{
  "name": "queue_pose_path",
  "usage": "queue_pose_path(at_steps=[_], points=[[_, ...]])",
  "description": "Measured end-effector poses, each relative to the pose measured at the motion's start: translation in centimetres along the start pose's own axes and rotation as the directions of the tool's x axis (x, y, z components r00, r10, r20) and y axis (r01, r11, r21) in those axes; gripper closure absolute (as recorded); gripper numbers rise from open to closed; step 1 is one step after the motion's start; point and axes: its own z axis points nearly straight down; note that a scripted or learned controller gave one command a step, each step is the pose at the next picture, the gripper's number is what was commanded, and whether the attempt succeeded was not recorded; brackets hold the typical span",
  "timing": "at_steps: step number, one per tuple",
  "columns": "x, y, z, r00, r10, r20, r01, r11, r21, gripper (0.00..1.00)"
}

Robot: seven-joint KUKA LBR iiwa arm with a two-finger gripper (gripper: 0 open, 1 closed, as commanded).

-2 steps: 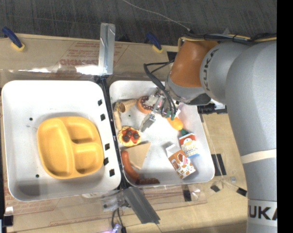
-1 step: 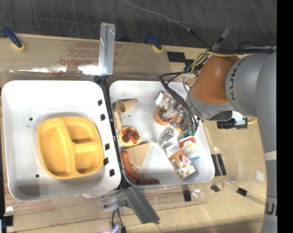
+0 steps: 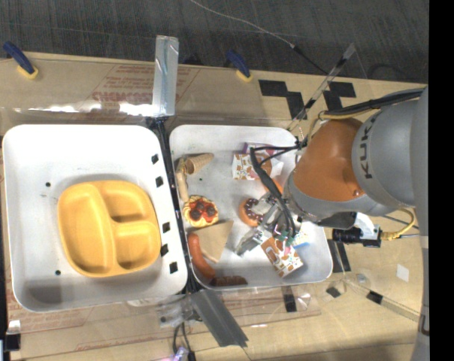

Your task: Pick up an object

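Gripper (image 3: 255, 239) low in right bin (image 3: 219, 138), near side; can't tell its state. Closest targets: small printed carton (image 3: 285, 258) just beside it on the right, donut (image 3: 251, 211) just beyond. Risk: crowded, so it may nudge the carton or close on nothing. Also around: pastry (image 3: 201, 211), cone (image 3: 195, 163), sausage (image 3: 200, 253). Yellow tray (image 3: 107, 226) in left bin (image 3: 31, 149), well apart.

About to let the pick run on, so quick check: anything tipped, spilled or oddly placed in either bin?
Nothing looks spilled or broken. The yellow divided plate lies flat in the left bin. The right bin holds a loose jumble of toy food, with the gripper low among it.
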Motion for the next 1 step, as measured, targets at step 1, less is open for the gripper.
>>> queue_pose_path(at_steps=[1], points=[[3.09, -1.19, 0.00, 1.000, -0.024, 0.001, 0.024, 1.000, -0.001, 0.00]])
